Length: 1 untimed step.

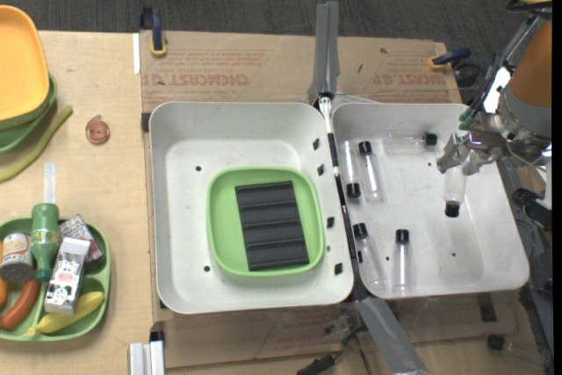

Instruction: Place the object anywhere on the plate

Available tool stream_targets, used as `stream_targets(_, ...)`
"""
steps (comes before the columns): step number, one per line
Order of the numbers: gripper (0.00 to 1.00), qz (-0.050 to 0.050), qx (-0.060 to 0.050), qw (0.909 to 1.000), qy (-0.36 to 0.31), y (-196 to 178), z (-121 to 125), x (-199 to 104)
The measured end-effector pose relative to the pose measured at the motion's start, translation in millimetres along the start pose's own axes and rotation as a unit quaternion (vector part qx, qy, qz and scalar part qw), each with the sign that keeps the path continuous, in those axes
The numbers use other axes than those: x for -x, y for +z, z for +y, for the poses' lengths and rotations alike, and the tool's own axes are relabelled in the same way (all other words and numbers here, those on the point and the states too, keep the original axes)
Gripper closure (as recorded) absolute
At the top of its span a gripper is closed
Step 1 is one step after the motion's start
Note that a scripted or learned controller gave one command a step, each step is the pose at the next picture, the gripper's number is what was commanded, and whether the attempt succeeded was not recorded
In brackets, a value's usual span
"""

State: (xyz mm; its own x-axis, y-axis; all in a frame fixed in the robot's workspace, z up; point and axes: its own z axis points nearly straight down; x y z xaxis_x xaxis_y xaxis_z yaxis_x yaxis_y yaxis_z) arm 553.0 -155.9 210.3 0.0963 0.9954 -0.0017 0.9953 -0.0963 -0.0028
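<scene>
Robot lab: bench bins (176, 145), vials (369, 171)

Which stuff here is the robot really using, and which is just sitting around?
For the job:
tool
vials in the right bin
green plate in the left bin

Just lying about:
toy food tray
green bottle
yellow plates
pink thing
clamps

A green tray (97, 312) sits at the lower left of the bench and holds toy food: a green bottle (44, 234), a small can (15, 248) and a white carton (63, 275). Above this tray lies a small pink disc (98, 130). Further above, yellow plates (18, 70) are stacked at the edge.
</scene>
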Motion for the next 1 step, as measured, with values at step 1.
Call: stream_targets(1,0.00,0.000,0.000,1.0000,0.000,-0.1,0.0,0.0)
